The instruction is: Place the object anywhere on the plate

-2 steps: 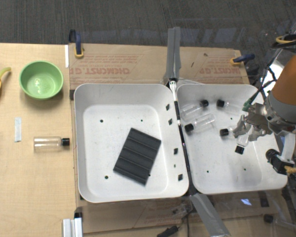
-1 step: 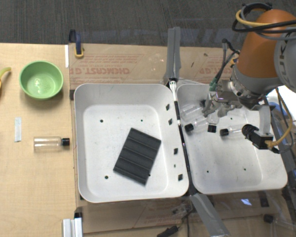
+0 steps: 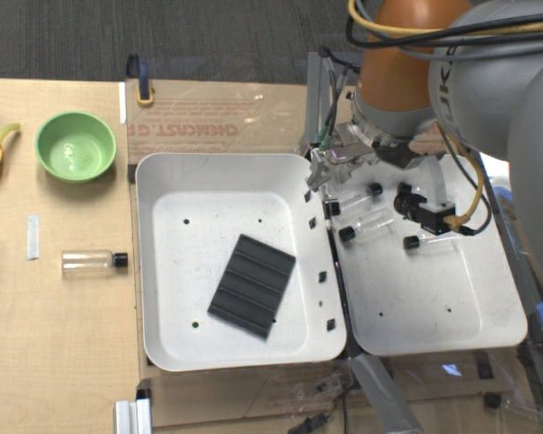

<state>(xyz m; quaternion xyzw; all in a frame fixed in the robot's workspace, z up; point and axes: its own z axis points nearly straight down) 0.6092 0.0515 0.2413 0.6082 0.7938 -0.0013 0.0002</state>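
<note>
Black ribbed block: lying flat in left bin, ungrasped; gripper state unclear; placement not yet done.

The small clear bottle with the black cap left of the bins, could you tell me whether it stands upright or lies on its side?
On its side: the bottle lies flat on the bench, black cap pointing toward the left bin.
</note>
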